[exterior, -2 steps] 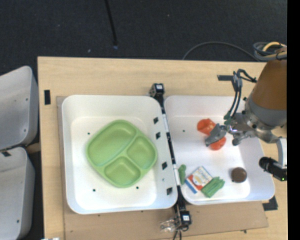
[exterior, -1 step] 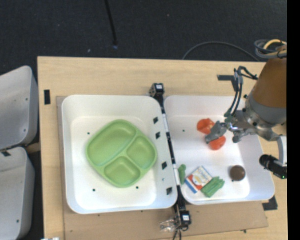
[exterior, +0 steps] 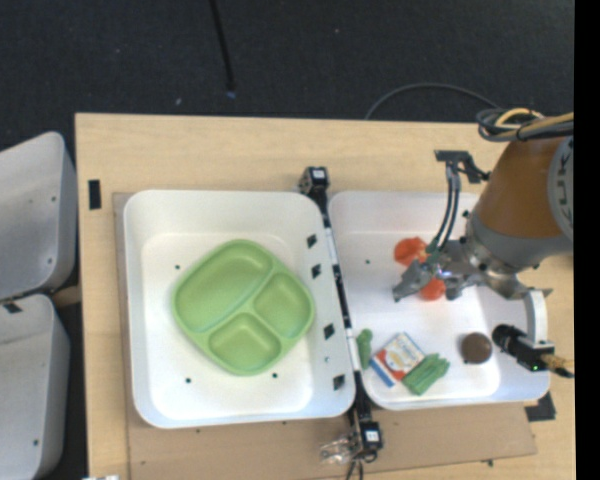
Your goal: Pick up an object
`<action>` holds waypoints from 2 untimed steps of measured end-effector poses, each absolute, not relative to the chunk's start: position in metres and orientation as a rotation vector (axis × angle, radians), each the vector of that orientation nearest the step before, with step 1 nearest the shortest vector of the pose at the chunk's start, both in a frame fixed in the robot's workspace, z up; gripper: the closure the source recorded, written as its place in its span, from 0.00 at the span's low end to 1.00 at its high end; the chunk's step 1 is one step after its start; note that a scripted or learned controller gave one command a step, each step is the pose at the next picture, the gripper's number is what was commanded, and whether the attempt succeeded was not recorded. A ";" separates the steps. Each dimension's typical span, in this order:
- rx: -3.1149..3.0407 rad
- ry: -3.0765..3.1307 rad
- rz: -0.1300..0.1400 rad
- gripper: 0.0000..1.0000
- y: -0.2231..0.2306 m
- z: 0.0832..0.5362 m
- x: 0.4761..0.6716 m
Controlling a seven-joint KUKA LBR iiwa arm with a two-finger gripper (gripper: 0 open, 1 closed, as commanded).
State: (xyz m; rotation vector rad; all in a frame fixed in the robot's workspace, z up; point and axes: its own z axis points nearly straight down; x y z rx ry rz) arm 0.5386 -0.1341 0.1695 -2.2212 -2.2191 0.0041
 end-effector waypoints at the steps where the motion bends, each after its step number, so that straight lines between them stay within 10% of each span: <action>1: -2.220 -2.217 0.006 0.00 -0.137 0.108 0.531; 2: -2.226 -2.216 0.002 0.00 -0.138 0.100 0.531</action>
